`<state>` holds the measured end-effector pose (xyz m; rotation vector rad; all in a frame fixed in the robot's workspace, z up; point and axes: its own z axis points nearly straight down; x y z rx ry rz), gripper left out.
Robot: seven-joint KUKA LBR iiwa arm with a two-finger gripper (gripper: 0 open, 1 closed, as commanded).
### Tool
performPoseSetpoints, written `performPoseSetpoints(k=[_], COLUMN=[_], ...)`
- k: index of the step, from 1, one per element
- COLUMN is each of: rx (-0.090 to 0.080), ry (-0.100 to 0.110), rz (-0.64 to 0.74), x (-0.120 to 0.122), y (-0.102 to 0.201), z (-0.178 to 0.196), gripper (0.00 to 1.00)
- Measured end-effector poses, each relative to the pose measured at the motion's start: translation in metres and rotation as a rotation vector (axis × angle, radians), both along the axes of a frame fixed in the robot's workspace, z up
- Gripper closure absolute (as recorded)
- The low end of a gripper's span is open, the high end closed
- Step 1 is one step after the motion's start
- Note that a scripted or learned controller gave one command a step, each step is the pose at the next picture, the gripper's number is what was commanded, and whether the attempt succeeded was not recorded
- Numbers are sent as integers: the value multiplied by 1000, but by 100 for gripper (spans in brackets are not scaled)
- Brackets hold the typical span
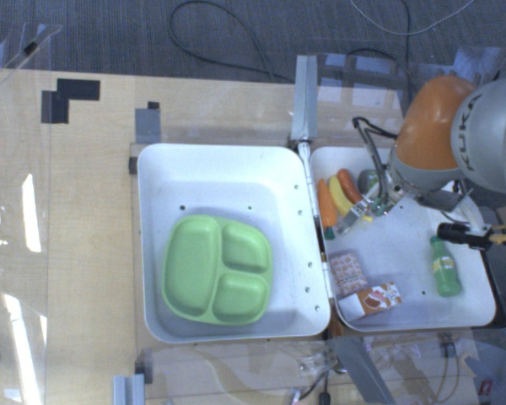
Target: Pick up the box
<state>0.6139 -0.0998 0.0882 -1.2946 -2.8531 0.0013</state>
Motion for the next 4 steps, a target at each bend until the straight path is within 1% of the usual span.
performPoseSetpoints(k=[1, 2, 3, 4], rx=[-3, -5, -6, -3], ry=[-11, -18, -19, -18], rz=[-95, -47, -39, 43], x=[-82, -70, 12, 5], y=[-23, -10, -80, -8], z=[6, 1, 0, 0], gripper=[0, 0, 0, 0])
